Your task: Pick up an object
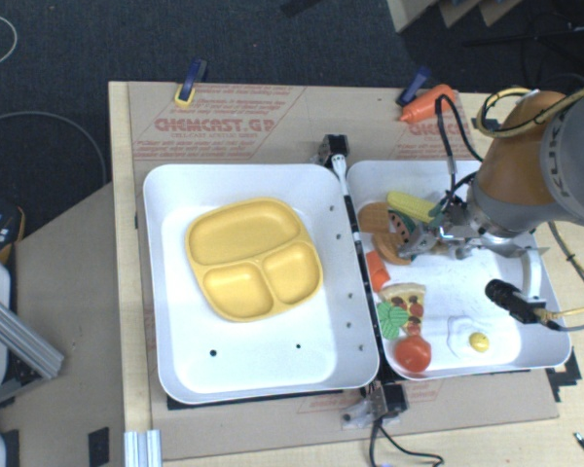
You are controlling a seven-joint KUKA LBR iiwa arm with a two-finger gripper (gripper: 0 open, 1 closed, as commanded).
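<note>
The gripper [438, 233] is seen low in the right bin [555, 350], near its far left part, where the grey arm [555, 168] reaches in from the right. How wide it stands cannot be told, because the wrist covers most of it. It is placed just beside a yellow toy [409, 205] and a round brown toy [384, 230]; whether any of them is touched or gripped cannot be decided.

The other toys are gathered along the left wall of the right bin. An orange piece [378, 269] lies close to the wall. Nearer to the camera a pizza slice toy [402, 306] is found, and next to it a red tomato toy [413, 353] near the front rim. A fried egg toy [470, 340] is lying to the right of the tomato. A black part of the tool [514, 302] hangs above the right half of this bin.

In the left bin [165, 261] a yellow divided plate [253, 258] is placed, somewhat toward the far side. White floor is left open around the plate, mostly at the front. In the right bin, open floor is seen in the middle, between the toys and the right rim.
</note>
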